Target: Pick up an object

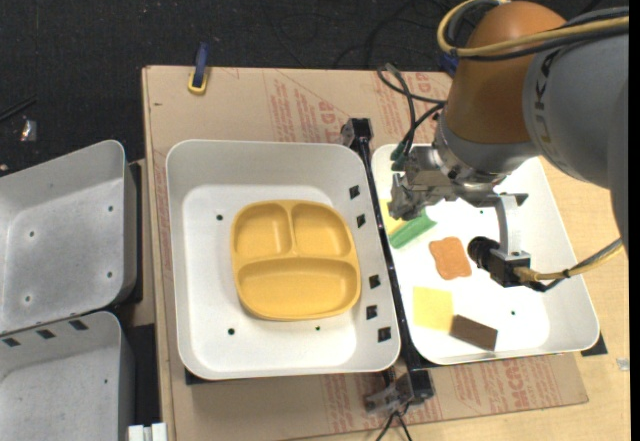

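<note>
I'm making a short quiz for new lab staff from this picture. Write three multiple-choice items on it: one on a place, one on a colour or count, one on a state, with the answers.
1. Where is the yellow divided tray?
A. In the left bin
B. In the right bin
C. On the floor

2. What colour is the block just below the gripper?
A. Blue
B. Green
C. White

3. How does the tray lie?
A. Upside down
B. On its edge
C. Flat, compartments facing up

Answers:
1 A: the tray sits in the left bin, while the small pieces lie in the right bin.
2 B: the block is bright green.
3 C: its three compartments show from above.
</note>
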{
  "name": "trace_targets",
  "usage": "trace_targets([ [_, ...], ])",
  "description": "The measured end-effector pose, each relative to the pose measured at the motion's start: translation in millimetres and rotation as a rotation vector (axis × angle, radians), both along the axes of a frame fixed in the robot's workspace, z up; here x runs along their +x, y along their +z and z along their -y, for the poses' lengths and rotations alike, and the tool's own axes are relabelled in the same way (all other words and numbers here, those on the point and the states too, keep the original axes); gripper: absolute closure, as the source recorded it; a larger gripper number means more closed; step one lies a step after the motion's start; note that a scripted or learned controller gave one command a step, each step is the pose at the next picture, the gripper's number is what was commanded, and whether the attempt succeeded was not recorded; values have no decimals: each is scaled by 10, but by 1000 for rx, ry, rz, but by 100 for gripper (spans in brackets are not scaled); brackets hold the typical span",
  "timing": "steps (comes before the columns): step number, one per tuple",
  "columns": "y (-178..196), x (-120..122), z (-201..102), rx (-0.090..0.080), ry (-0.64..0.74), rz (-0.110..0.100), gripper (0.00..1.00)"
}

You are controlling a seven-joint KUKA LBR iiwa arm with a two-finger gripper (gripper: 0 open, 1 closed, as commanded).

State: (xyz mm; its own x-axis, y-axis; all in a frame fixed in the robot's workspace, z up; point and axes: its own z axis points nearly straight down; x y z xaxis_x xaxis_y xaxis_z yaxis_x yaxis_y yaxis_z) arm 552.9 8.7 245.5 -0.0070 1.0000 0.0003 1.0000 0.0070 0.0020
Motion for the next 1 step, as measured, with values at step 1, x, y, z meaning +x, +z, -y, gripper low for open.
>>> trace_targets([
  [1,36,168,-581,2,1,0,100],
])
